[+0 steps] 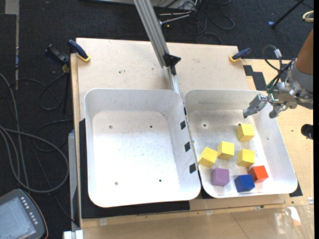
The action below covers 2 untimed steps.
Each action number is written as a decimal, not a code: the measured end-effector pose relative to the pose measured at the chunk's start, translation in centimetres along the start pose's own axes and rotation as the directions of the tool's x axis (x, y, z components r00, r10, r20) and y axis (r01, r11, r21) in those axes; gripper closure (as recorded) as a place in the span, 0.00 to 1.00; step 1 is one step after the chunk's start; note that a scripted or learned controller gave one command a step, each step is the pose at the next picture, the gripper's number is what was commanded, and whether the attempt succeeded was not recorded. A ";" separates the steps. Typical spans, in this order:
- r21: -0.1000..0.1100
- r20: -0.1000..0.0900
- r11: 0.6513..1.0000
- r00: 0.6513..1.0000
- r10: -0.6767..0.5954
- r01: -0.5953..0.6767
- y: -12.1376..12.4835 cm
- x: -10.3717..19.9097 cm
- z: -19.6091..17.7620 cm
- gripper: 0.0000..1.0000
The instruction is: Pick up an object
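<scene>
Arm mostly cut off at right edge. Two-finger claw (262,108) spread, nothing between its fingers, hanging above right white bin (209,103), up from the topmost yellow cube (245,132). Cubes show no long axis; that one sits slightly skewed to bin walls. Clustered nearer the front: three more yellow cubes (226,149), purple cube (220,177), blue cube (244,182) touching orange cube (258,173). Left white bin (94,133) alongside on wooden counter (124,63)

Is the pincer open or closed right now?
Open: the pincer shows two fingers spread apart with nothing between them, above the right bin.
</scene>
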<state>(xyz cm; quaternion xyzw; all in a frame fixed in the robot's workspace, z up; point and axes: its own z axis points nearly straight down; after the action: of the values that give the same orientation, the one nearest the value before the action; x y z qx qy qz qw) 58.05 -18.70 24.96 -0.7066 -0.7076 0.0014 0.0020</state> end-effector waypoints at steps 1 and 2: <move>-0.005 0.001 1.000 1.000 -0.001 0.001 0.1 0.0 -0.3 0.00; 0.000 0.000 1.000 1.000 0.002 -0.002 -0.4 0.2 4.2 0.00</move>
<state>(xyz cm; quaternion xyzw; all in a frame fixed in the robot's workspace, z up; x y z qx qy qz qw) 57.62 -18.50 20.80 -0.7072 -0.7070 0.0014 0.0017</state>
